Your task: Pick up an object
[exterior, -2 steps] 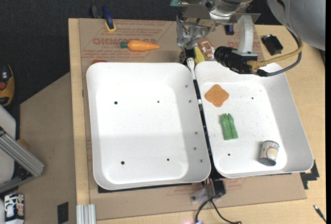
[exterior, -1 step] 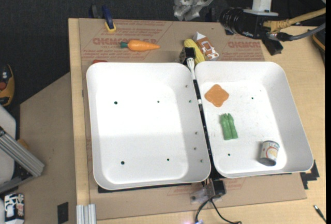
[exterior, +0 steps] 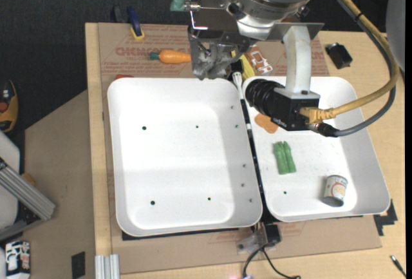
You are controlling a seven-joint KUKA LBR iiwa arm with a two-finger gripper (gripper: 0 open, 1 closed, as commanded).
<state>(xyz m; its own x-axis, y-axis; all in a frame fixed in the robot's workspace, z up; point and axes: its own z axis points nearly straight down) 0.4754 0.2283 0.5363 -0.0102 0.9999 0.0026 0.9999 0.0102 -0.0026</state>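
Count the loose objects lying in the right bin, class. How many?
3 visible: a green block mid-bin, a small can near the front right corner, and an orange piece at the left edge, partly under the black camera. The arm may hide more.

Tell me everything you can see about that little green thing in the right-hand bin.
The green block is a small, elongated piece that looks like soft plastic or foam, with a lengthwise groove splitting it into two ridges. It lies flat on the floor of the right bin, near its middle, pointing roughly up and down the view. Nothing touches it; a small can lies nearby.
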